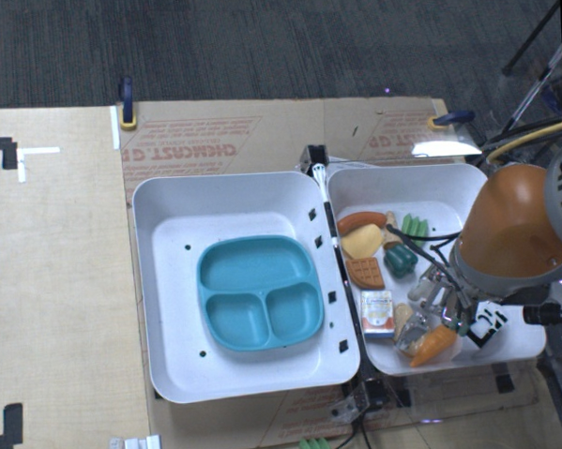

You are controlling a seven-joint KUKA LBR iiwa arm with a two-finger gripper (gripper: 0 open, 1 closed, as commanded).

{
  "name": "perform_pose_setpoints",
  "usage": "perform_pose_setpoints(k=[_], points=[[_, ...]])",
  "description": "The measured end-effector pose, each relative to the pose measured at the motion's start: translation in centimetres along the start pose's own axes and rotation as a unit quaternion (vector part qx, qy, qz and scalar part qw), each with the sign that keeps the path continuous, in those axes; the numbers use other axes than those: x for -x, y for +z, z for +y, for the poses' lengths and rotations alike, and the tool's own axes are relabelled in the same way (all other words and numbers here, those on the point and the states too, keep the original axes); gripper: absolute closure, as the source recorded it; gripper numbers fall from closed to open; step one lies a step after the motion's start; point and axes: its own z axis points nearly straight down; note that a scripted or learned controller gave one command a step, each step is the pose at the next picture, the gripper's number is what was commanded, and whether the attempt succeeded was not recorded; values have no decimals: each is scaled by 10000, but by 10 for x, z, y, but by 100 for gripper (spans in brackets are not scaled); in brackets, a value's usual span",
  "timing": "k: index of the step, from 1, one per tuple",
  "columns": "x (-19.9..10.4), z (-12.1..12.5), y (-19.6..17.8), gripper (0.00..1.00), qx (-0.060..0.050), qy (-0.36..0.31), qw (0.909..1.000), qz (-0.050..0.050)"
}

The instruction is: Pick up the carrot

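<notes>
The orange carrot [438, 345] lies near the front edge of the right bin [513, 347], slanting up to the right. My gripper [422, 322] hangs low in that bin, right over the carrot's upper left end, and its metal tip is touching or almost touching it. The grey arm with its orange band [511, 226] covers the right half of the bin. Whether the carrot is gripped cannot be made out.
Left of the gripper lies a small white carton [377, 312]. A waffle piece [366, 273], a yellow food [362, 241], a red sausage [361, 220], green beans [414, 226] and a dark teal item [400, 258] crowd the back. The left bin [161, 272] holds a teal divided plate [261, 292].
</notes>
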Motion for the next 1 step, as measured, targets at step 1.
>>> perform_pose_setpoints(k=[1], points=[[3,1,-10,100,20,37,10000,-41]])
